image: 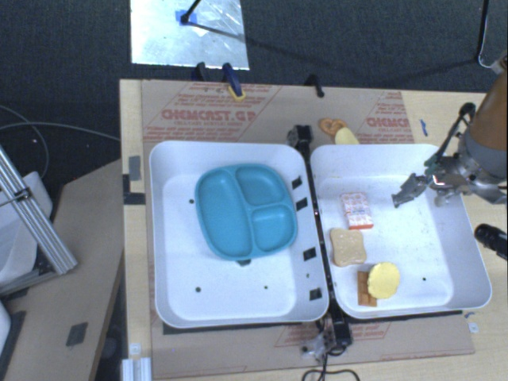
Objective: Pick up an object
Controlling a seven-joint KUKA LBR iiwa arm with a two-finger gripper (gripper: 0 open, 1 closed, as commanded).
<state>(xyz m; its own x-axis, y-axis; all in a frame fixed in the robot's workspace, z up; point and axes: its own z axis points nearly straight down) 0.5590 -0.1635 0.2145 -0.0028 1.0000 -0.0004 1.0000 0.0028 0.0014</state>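
Approach step: gripper [425,190], jaws spread and holding nothing, hovering over the right bin [460,292] far-right; candidate objects, red-and-white packet [356,210], bread slice [348,247], yellow piece [383,279], lie left and nearer, requiring leftward travel, descent, closure.

Robotics lab setup, not a home or shop: two shallow white plastic bins [171,236] are sitting side by side on a brown printed cardboard sheet [262,105] covering a light wooden bench [131,133]. Dark carpet flooring [63,46] is showing around it, with black cables [357,58] running across and a shiny square metal plate [159,22] lying behind. Silver aluminium framing rails [28,213] are standing at the left edge.
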